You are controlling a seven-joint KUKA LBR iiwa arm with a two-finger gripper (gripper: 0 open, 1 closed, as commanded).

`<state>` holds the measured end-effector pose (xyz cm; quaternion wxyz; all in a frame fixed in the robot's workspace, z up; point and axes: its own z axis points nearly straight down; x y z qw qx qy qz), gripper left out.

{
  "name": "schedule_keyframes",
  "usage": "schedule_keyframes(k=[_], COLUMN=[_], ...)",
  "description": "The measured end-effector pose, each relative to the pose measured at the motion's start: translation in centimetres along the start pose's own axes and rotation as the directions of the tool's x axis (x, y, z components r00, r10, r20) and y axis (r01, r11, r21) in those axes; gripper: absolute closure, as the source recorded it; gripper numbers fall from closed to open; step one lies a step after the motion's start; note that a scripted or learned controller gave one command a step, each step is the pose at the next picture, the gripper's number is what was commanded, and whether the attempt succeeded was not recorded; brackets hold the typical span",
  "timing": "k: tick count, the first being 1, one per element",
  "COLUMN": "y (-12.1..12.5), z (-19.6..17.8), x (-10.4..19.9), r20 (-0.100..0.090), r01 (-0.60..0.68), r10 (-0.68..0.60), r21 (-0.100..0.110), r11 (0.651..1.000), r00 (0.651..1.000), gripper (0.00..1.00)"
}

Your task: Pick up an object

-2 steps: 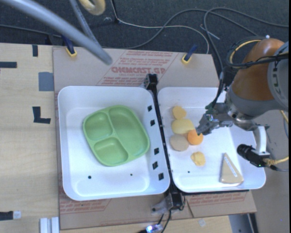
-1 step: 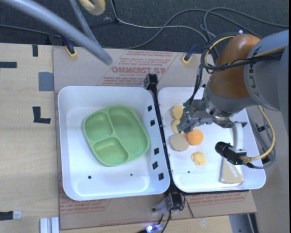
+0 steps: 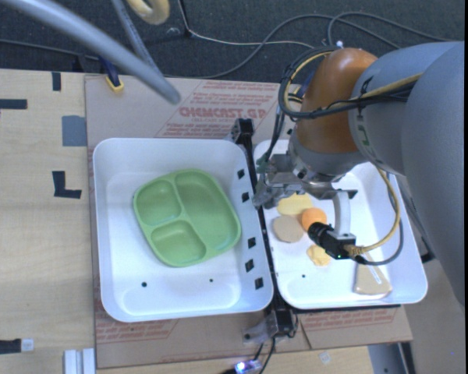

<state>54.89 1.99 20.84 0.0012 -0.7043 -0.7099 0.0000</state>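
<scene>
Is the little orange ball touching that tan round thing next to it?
Cannot tell. In the camera view the orange ball sits right against the tan round piece with no visible gap, but the slanted angle might hide one.

A green divided plate (image 3: 187, 216) lies in the left bin (image 3: 113, 232). The arm (image 3: 335, 111) hangs over the right bin (image 3: 398, 283), above small food pieces (image 3: 296, 218).

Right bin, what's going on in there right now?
Gripper low over right bin. Nothing seen held. Orange ball, tan disc and yellow pieces beneath. Cable trails across.
</scene>
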Motion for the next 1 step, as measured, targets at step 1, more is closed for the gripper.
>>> schedule_keyframes(k=[1], y=[0.78], z=[0.08], x=[5.12], r20=[0.0], r01=[-0.001], r10=[0.001], r21=[0.0], r11=[1.0], r00=[1.0], gripper=[1.0])
